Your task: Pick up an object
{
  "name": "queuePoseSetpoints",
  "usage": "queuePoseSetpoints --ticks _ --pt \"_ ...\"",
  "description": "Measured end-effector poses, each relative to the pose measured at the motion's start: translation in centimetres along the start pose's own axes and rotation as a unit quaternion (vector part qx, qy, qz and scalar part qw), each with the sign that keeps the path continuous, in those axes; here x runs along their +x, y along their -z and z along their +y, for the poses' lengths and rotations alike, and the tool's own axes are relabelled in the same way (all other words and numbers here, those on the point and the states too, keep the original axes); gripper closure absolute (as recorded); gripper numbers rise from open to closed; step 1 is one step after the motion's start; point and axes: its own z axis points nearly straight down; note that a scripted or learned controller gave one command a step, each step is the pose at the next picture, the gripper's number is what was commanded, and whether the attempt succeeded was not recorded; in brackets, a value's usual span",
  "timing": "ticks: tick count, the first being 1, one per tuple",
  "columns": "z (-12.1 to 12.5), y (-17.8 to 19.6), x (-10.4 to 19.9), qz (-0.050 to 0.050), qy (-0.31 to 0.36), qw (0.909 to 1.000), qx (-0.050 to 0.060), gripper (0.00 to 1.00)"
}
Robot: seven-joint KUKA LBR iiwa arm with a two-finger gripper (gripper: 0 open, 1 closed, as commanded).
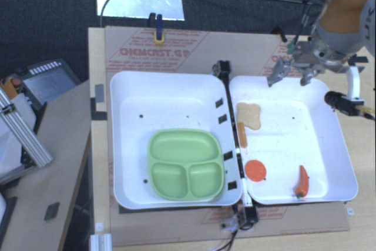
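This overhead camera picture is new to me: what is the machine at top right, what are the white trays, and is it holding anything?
The picture comes from one fixed camera above the bench, looking down at a slant. The grey and orange machine is a robot arm; its two-finger gripper hangs open over the far edge of the right bin, with nothing between the fingers. That bin holds a tan bread-shaped piece, a thin orange stick along its left wall, a round orange-red disc and a red-orange chili-shaped piece. The left bin holds a green divided plate. Nothing has been picked up yet.
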Motion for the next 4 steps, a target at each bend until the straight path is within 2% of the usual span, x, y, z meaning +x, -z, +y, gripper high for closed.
queuePoseSetpoints --ticks 1,2,3,4 --pt "0.2 0.7 0.0 -0.001 0.001 1.0 -0.006 0.0" --pt "0.3 -5.1 0.8 0.0 0.002 1.0 -0.004 0.0" --pt "0.4 -9.2 0.7 -0.001 0.0 1.0 -0.005 0.0" --pt "0.4 -15.1 -0.1 0.0 0.0 1.0 -0.004 0.0"
